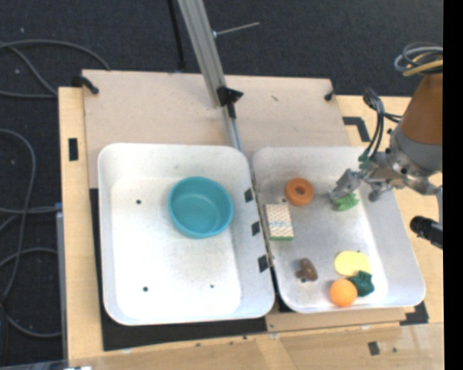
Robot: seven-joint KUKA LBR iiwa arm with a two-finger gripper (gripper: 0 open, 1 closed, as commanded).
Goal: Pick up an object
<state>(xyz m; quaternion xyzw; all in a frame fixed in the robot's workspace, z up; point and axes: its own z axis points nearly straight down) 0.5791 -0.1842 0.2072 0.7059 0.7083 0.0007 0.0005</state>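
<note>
My gripper [360,186] hangs over the upper right part of the right bin [393,245], its two fingers spread apart and open. A small green object [344,202] lies on the bin floor just below the left finger [344,183], not between the fingers. An orange ring [299,192] lies to the left of it. A pale speckled block [278,221] rests near the bin's left wall. Toward the front lie a small brown piece [306,269], a yellow object [352,264], an orange ball [343,292] and a dark green piece [363,284].
The left bin [131,276] holds a teal bowl [201,206]. A slanted metal rail [208,52] reaches down to the gap between the bins. The arm's orange band [424,114] stands at the right edge, above the bench.
</note>
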